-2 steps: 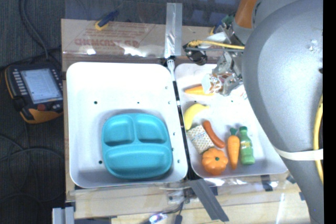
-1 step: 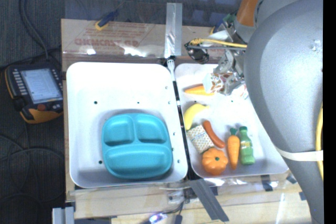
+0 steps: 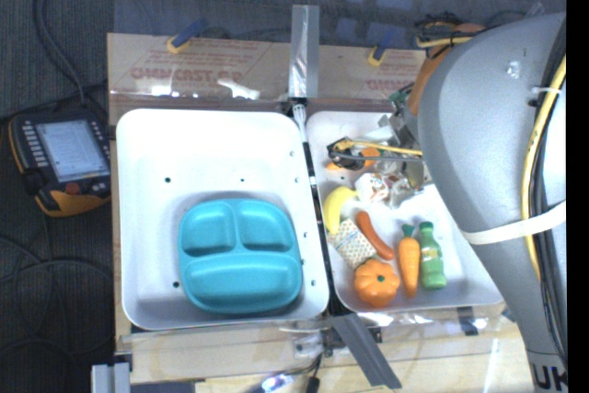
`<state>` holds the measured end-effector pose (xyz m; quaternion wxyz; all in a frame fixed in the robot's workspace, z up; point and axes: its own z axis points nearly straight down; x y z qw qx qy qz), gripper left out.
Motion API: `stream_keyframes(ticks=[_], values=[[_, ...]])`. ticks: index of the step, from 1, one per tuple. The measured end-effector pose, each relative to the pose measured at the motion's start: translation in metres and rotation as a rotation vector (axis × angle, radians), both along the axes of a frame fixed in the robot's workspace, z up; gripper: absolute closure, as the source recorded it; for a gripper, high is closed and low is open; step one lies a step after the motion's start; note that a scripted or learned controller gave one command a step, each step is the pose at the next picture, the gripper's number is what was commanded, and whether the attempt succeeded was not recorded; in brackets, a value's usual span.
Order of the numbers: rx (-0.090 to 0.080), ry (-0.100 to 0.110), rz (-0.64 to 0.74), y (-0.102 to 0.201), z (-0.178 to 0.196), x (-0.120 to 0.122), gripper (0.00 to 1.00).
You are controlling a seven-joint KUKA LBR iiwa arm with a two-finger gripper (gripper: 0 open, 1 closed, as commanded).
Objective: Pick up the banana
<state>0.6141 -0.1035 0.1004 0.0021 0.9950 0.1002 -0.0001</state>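
The banana [image 3: 337, 207] lies at the right bin's [image 3: 479, 290] left wall, mid-frame; the gripper [image 3: 377, 159] hovers just above it; finger state cannot be told.

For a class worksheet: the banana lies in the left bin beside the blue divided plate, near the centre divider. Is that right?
Not quite. The camera view shows the banana in the right bin, near the centre divider; the blue divided plate sits in the left bin.

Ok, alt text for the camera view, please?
The grey arm reaches over the right bin, which holds a banana, pumpkin, carrot and green bottle. A blue divided tray sits in the left bin.
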Motion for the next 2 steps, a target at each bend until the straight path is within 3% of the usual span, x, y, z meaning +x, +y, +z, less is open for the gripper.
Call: stream_keyframes(ticks=[1, 2], values=[[0.002, 0.006, 0.001, 0.001, -0.003, -0.002, 0.0], [0.003, 0.006, 0.194, -0.08, 0.043, -0.042, 0.0]])
